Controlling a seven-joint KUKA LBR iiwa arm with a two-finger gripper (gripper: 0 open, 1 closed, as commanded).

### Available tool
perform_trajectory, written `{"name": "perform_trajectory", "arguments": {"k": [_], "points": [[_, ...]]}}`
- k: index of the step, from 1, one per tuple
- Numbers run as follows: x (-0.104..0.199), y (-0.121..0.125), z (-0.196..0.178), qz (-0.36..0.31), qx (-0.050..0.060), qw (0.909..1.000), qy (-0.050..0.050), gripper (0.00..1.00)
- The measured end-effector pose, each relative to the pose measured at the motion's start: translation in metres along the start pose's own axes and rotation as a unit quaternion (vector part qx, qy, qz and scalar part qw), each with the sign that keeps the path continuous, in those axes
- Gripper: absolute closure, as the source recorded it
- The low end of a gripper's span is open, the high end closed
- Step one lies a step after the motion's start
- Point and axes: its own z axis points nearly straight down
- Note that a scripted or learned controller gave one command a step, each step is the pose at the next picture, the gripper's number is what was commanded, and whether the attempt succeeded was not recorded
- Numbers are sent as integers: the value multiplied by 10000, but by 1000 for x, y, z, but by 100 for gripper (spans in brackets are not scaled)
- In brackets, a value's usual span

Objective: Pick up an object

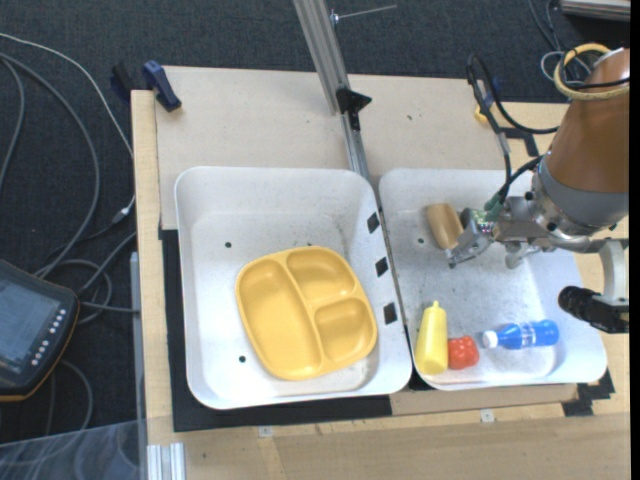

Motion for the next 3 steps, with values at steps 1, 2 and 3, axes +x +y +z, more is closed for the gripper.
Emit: {"name": "perform_trajectory", "arguments": {"k": [1, 2, 3], "points": [[1, 1, 63, 1, 13, 10000, 2, 0], [0, 4, 126, 2, 11, 10000, 3, 0], [0, 6, 111, -1, -38, 10000, 0, 100]]}}
